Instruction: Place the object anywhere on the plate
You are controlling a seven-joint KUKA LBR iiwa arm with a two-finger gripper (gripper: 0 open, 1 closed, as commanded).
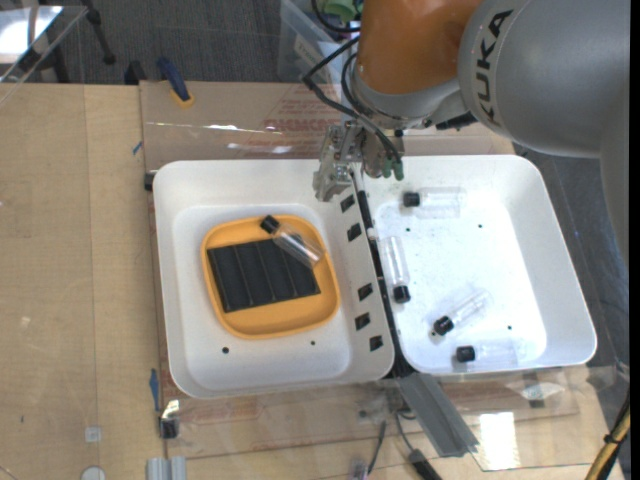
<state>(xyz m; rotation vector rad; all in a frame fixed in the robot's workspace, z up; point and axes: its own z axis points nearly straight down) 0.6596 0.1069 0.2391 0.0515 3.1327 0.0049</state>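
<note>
An orange plate [222, 322] with a dark ribbed mat sits in the left bin [190, 368]. A clear vial with a black cap [291, 240] lies on the plate's upper right part, tilted, cap toward the upper left. My gripper [345, 176] hangs above the back of the divider between the two bins, up and to the right of the plate. Nothing shows between its fingers. The arm's orange band and grey body cover the back of the right bin.
The right bin [560, 268] holds several more clear black-capped vials: one near the back [432, 200], one along the divider [394, 265], two toward the front [459, 312]. A clear tub with cables [312, 13] stands behind the bins. Bare bench lies to the left.
</note>
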